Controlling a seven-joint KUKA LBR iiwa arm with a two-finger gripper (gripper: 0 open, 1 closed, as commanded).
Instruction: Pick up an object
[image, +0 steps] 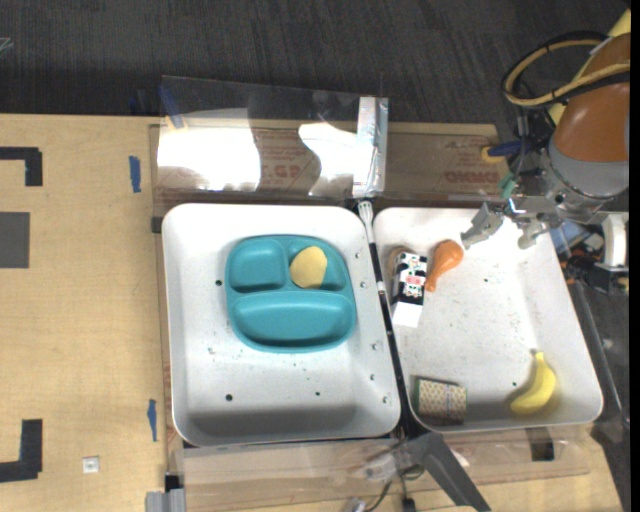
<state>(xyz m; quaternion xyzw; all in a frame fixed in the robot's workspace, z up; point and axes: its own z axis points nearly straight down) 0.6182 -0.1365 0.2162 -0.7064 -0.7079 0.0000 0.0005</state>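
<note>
Camera view, for you: no object is between the fingers. The right bin (575, 330) has four candidates. An orange carrot-shaped toy (444, 260) lies at the bin's 11 o'clock, tilted, thick end up-right. Just beside it at its 8 o'clock is a small black-and-white box (410, 285), upright along the bin's left wall. A yellow banana (536, 386) sits at the bin's 4 o'clock near the right rim. A patterned brown block (440, 399) sits at 7 o'clock against the front wall.

The gripper (508, 227) hangs over the bin's 1 o'clock corner, fingers spread apart, nothing in them. It is near the carrot toy, at the toy's 2 o'clock, not touching. The arm's orange band (592, 128) is at the gripper's 2 o'clock.

The left bin (195, 380) holds a teal divided plate (290, 320) near its centre. A yellow round item (308, 266) rests in the plate's 1 o'clock compartment.
</note>
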